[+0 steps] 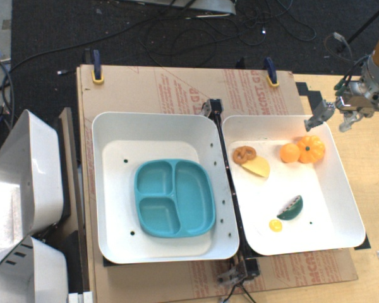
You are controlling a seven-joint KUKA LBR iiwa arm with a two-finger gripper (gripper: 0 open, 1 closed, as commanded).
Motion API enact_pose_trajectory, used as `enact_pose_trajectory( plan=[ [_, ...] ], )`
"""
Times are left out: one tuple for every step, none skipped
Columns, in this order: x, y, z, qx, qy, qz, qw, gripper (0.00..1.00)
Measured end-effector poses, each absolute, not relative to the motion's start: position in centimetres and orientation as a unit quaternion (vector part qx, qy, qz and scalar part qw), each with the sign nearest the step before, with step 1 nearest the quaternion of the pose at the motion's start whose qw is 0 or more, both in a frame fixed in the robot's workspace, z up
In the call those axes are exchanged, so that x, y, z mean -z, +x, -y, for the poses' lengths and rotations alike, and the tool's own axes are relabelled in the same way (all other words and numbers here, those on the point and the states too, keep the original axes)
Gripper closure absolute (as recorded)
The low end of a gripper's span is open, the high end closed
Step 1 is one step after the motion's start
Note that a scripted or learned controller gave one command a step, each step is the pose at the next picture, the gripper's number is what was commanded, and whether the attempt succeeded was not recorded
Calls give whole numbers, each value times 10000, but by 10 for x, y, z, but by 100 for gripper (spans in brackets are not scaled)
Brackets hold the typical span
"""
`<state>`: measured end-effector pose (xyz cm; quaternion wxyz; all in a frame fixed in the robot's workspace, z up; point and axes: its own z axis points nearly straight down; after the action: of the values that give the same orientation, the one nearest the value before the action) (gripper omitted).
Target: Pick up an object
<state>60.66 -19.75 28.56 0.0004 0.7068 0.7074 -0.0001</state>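
From the camera view, the candidates lay scattered in the right bin [341, 188] — a small pumpkin [311, 149] touching an orange [290, 153], a pretzel [244, 154] against a cheese wedge [258, 167], a watermelon slice [290, 207] beside a yellow disc [275, 226]. The left bin [107, 137] held a teal divided tray [174, 197]. The gripper [332, 115] hovered over the bin's far right corner, fingers spread, pinching nothing — seemingly poised for the pumpkin nearest it.

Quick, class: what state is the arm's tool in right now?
Tool: open, holding nothing, above the right bin's far right corner, near the small pumpkin.
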Motion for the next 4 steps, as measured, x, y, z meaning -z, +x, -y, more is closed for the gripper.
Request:
enact_pose_trajectory(
  plan=[
    [-227,600,204,16,7078,-7065,-20,0],
    [-169,590,206,16,7077,-7065,-22,0],
    [-105,593,208,12,7076,-7067,-17,0],
    [-120,595,208,-3,7075,-7067,11,100]
  ],
)
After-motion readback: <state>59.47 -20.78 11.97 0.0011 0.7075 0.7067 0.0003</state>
